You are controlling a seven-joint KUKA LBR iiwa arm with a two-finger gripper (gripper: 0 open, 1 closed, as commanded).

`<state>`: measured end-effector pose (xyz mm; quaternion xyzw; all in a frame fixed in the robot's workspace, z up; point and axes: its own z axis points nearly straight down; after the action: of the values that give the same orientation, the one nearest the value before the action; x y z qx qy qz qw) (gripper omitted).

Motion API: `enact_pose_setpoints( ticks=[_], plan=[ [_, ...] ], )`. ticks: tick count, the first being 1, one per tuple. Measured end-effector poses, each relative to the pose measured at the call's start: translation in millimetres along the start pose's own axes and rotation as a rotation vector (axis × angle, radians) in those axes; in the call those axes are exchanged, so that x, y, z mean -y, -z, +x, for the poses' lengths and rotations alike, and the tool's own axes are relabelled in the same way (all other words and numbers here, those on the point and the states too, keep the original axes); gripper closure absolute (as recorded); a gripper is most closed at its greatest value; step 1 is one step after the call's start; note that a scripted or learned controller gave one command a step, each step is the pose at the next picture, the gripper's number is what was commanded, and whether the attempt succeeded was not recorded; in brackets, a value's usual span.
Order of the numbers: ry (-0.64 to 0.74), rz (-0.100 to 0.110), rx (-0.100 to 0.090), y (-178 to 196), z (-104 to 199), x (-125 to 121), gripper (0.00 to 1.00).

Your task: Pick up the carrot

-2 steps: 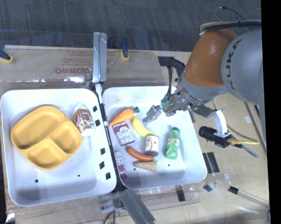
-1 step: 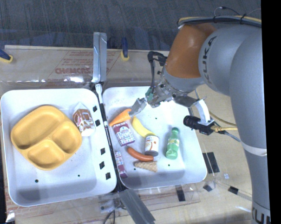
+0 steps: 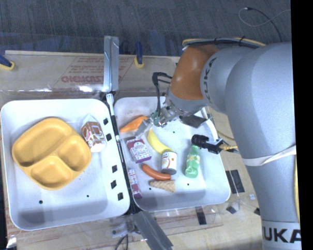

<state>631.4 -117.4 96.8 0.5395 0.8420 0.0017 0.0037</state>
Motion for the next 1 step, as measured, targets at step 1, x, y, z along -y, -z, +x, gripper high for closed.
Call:
enact_pose_setpoints(
  ticks=[1],
  plan=[
    [0.083,0.006,-0.003,139.1,0.8,-7.4,0.0]
  ],
)
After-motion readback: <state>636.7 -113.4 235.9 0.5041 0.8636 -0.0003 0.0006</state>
